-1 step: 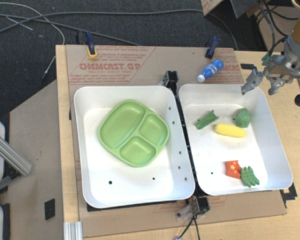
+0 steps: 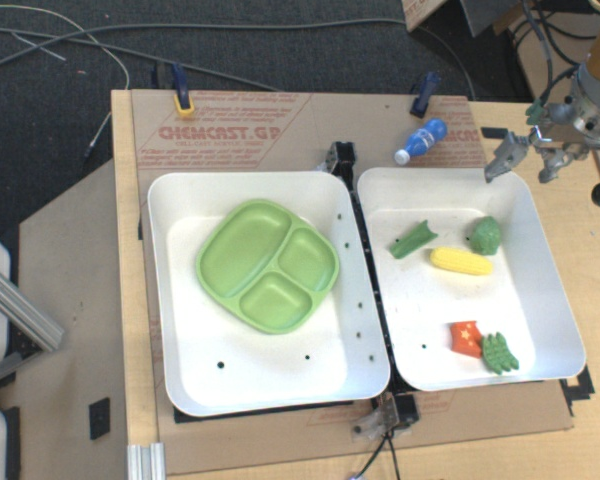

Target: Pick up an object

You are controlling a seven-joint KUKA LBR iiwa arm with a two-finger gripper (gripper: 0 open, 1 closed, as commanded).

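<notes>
Corn cob [image 2: 462, 260] lies clear of neighbours: lower the spread, empty end effector [image 2: 526, 161] squarely across it.

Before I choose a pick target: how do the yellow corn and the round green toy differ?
The yellow corn is long and lies flat on its side; the round green toy is compact and ball-like. The corn sits nearer the camera, the green toy just behind it toward the gripper. Both rest in the right bin.

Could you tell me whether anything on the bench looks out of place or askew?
Yes: a small blue and white bottle lies on its side on the cardboard behind the right bin, outside both bins. The green divided plate sits turned at an angle in the left bin.
</notes>
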